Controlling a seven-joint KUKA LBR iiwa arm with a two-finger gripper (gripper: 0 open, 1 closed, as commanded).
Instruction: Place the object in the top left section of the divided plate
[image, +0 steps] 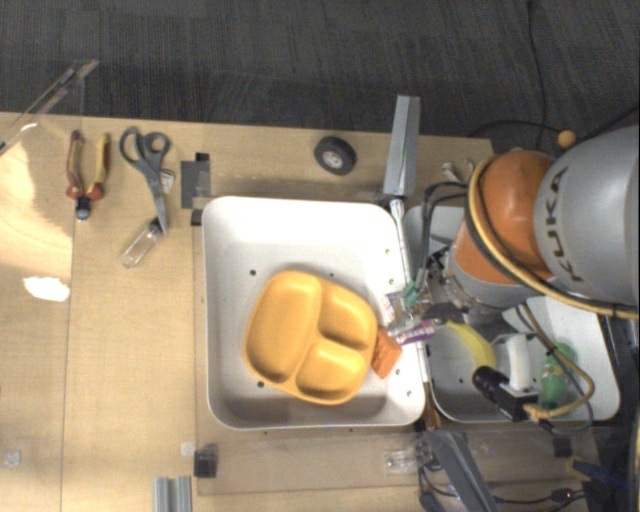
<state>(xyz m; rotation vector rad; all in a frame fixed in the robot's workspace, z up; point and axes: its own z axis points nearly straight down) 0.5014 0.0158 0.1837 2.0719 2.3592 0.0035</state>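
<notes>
- I read the divided plate, mid-frame, as a plain mustard yellow.
- Touching its right edge is a small bright orange object.
- The left bin is unpatterned white, and so is the right bin.
- In the right bin I see a yellow thing and a green one.
- The arm, at the right of the frame, is grey with an orange band.
- The counter is pale tan wood.
- The floor along the top is dark grey with a fine ribbed weave.
- At upper left are red-handled pliers, dark grey-handled scissors and a black tape roll.
</notes>
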